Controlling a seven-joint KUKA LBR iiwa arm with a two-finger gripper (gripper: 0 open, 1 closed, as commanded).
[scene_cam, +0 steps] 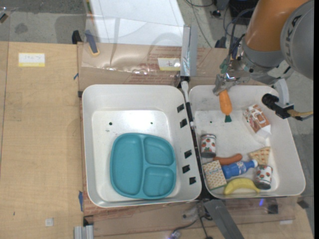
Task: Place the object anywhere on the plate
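Nearest, along the right bin's (299, 178) front edge, lie a banana (241, 185), a blue bottle (238, 169) and a sausage (229, 159). In the left bin (94, 133) sits the teal plate (143, 165), well apart from the carrot (226, 103). Farther back, the jaws (225, 81) grasp that carrot, which hangs above the right bin's far corner.

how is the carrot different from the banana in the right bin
The carrot is orange with a green tip; the banana is yellow. The carrot points up and down in the picture, hanging at the gripper, while the banana lies crosswise on the bin floor. The carrot is at the far end of the right bin, apart from other items; the banana sits at the near edge, crowded against a blue bottle. Both look like toy food.
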